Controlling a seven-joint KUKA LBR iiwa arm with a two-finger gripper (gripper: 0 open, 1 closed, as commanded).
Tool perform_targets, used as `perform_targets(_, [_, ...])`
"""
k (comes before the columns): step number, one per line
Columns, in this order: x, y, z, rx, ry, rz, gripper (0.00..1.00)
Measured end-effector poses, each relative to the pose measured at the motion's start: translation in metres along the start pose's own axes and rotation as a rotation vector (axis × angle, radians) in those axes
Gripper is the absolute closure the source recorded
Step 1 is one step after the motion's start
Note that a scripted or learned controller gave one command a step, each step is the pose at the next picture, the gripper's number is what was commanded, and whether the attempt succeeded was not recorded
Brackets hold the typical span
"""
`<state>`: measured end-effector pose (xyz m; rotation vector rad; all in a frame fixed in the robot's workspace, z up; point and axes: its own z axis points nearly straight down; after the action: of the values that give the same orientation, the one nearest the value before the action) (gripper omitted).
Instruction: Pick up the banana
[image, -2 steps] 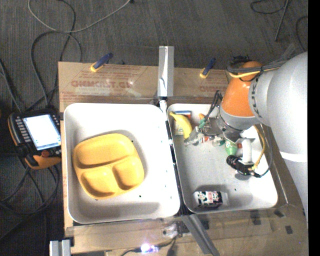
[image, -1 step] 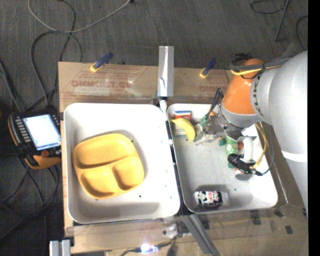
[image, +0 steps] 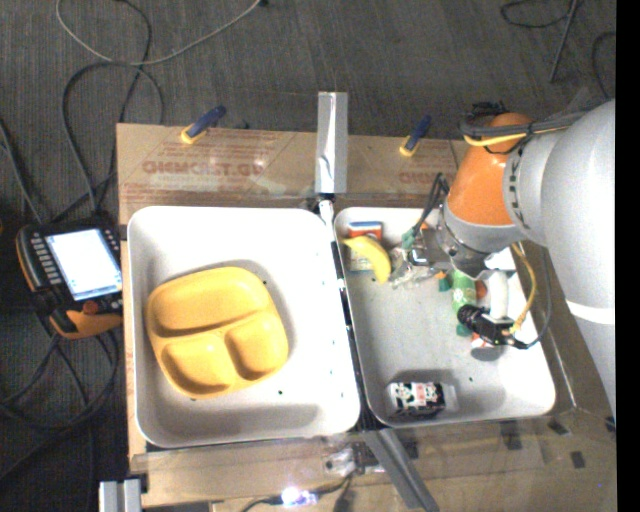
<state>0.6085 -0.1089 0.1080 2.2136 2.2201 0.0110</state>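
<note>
Clearly the banana lies ungrasped, with the gripper just beside it. Whether that gripper is clamped cannot be told.

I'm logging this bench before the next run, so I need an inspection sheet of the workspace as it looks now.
Surface: two white bins side by side, left bin and right bin, on a brown board.
Job's things: banana at the right bin's upper left corner, lying on the bin floor.
Clutter: yellow divided tray in the left bin; small dark packet near the right bin's front; small box behind the banana.
Claw: claw just right of the banana; finger state cannot be told.
Cables: black cords on the floor.
Surroundings: handheld screen left of the bench.
</note>
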Motion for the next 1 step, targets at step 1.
perform_targets(1, [0.1298,0.0459,-0.0750,0.011,-0.004,0.295,1.00])
